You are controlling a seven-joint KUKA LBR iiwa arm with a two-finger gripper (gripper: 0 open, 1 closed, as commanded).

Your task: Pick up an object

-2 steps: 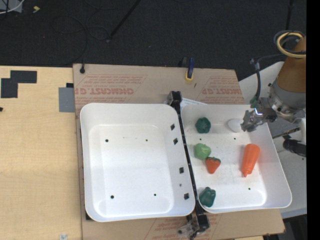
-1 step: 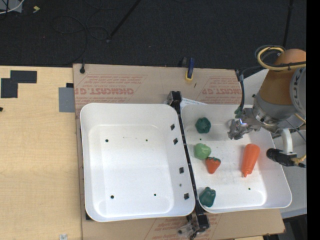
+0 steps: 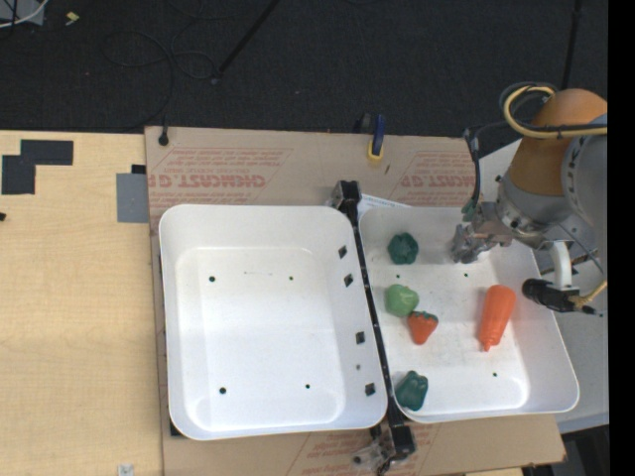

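two shallow white plastic bins with rounded corners on a brown cardboard sheet [image 3: 268,172] printed with red lettering; left bin [image 3: 260,320] smooth, dotted with small dark holes. right bin [image 3: 516,385] taken as landmark. lying near its middle, a tapered orange carrot-shaped toy [image 3: 495,315], matte and slightly bent. toward its left wall, a rounded dark green piece [image 3: 403,248], a paler green lump [image 3: 401,298] touching a small red strawberry-like piece [image 3: 423,327], and another dark green knobby piece [image 3: 412,390] at its lower left corner. at its upper right edge, grey metal gripper [image 3: 473,244] low over the white floor, apart from every toy. fingers blurred into a dark cluster; cannot tell whether spread or pressed together. arm cut off at right.
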